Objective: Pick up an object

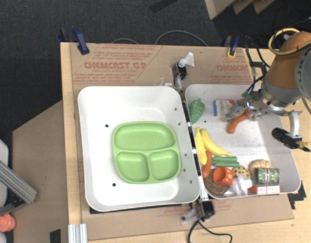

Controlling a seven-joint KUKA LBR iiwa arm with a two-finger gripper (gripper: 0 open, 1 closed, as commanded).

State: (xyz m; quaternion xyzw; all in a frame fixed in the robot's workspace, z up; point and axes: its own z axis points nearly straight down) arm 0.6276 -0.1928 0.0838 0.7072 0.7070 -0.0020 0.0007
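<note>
The claw (245, 111), at the frame's upper right, grips an orange carrot (236, 122) by its upper end over the right bin (292, 166); a steady, vertical lift should keep it from slipping.

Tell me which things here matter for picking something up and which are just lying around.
In play:
gripper, over the right bin
orange carrot-like piece at its fingertips
bananas, green can, tomato, other candidates

Lying about:
green divided plate in the left bin
blue clamps
</note>
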